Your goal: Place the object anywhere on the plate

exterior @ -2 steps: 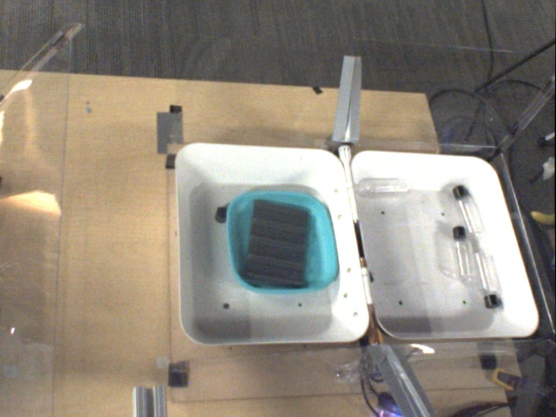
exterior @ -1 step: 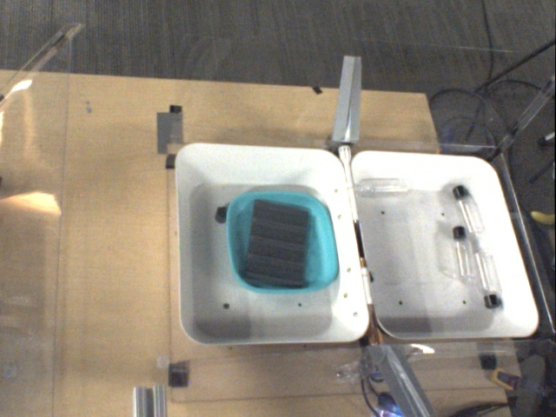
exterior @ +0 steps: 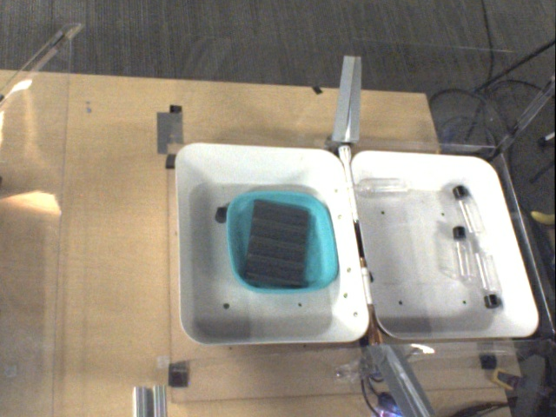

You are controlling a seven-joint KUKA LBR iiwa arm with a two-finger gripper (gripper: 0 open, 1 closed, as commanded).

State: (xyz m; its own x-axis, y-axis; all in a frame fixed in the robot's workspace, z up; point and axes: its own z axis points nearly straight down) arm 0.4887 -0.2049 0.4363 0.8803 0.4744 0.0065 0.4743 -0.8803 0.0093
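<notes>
A teal square plate (exterior: 323, 248) with rounded corners lies in the left white bin (exterior: 195, 259), slightly right of the bin's middle. A dark grey ridged rectangular object (exterior: 278, 242) rests flat on the plate, covering most of its centre, with its long side running front to back. A small dark piece (exterior: 221, 215) sits on the bin floor just off the plate's left edge.
The right white bin (exterior: 408, 311) holds clear plastic tubes with black caps (exterior: 473, 250) along its right side and a clear piece (exterior: 380, 185) near its back left. A grey metal bar (exterior: 349, 98) stands behind the bins' shared wall. Cables lie at the far right.
</notes>
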